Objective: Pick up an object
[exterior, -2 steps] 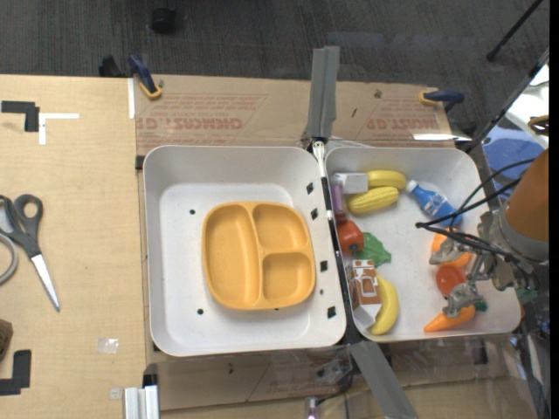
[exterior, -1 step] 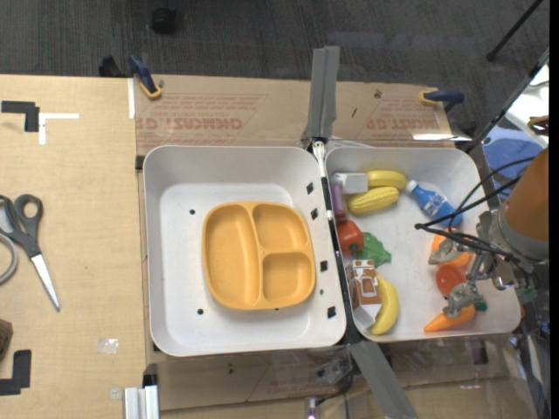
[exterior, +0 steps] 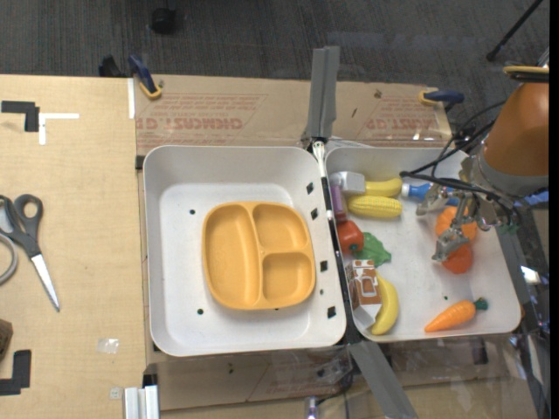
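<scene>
**Half-seen things at the bench's edges and under the arm**

The gripper (exterior: 452, 244) hangs over a red-orange object (exterior: 458, 258), covering its top, so what it is I can't tell. The arm's orange band (exterior: 522, 129) runs off the right edge. Beside the scissors (exterior: 33, 244), a grey loop (exterior: 5, 260) is cut by the left edge. A small packet (exterior: 363, 282) is too blurred to read.
</scene>
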